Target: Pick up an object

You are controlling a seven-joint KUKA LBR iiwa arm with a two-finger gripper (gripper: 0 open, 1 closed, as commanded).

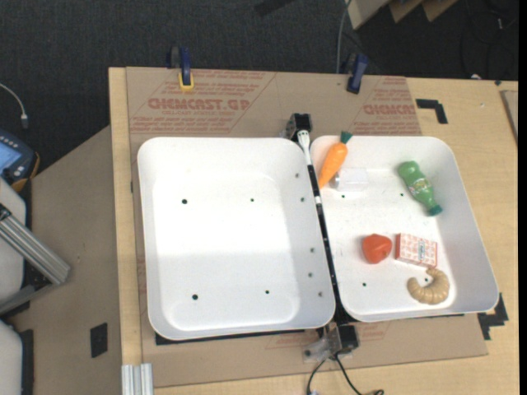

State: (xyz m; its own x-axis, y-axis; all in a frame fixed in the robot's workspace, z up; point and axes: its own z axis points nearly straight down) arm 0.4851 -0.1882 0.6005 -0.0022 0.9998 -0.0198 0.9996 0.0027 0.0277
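The largest thing here is the brown board point(123, 220) that covers the bench and carries both bins. Red printing along its far edge reads "CHEMCAST", followed by what looks like "GP". The same word begins again further right, where the right bin cuts it off. Two blue clamps point(183, 66) grip that far edge, one above each bin. The left bin point(222, 220) is a shallow white tray with a few small dark holes in its floor. The right bin point(370, 212) lies just beside it, with a black strip point(317, 204) running along the seam between them. All the things that could be picked up lie in the right bin. An orange carrot point(333, 163) with a green top lies tilted in the far left corner, close to the seam. A green bottle point(418, 187) lies on its side toward the far right, and its label is too small to read. Near the front edge rests a curved tan piece point(431, 288), shaped like a crescent. Just behind it is a small pink-and-white box point(417, 251) whose print cannot be made out. A red lump point(377, 248) sits just left of the box. A small pale, clear-looking piece point(352, 179) lies just beside the carrot.
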